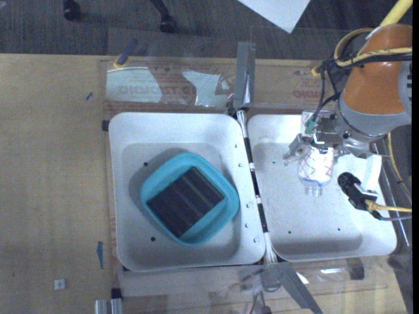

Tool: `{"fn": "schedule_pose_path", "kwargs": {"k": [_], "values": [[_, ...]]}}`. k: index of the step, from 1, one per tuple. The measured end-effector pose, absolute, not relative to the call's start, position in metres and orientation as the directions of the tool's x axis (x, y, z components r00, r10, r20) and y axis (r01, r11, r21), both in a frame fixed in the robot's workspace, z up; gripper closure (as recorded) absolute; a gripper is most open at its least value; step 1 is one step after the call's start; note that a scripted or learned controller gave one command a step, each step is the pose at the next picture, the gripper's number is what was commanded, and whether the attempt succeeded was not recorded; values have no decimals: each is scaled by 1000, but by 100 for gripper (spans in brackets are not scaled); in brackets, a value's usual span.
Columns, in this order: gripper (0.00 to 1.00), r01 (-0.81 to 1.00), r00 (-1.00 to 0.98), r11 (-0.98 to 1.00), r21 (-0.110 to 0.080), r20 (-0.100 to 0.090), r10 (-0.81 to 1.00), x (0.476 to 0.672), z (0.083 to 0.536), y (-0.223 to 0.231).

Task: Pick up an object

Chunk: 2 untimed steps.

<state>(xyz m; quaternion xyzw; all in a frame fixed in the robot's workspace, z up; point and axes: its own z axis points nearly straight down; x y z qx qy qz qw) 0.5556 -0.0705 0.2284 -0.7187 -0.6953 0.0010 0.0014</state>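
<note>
Clear plastic: we see a small bottle (315, 169) with red marks on it, lying in the right bin (288, 234).
Bottle spot: it is near the top of that bin, right under the gripper (319, 142).
Which way it lies: its long side runs up and down in our view, cap end at the bottom.
Gripper: it sits at the bottle's top end, and we cannot tell how it is set.
Arm (376, 77): it comes in from the right, just above the bottle.
Left bin (131, 136): a blue bowl (222, 188) with a dark block (183, 201) in it, well apart from the gripper.
Next move, we think: go straight down.
</note>
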Motion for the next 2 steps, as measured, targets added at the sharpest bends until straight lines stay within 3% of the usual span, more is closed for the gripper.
{"fn": "schedule_pose_path", "kwargs": {"k": [1,2], "values": [[0,995,-96,96,-3,1,995,570,180,-124],[0,993,-118,118,-2,1,993,561,137,-152]]}}
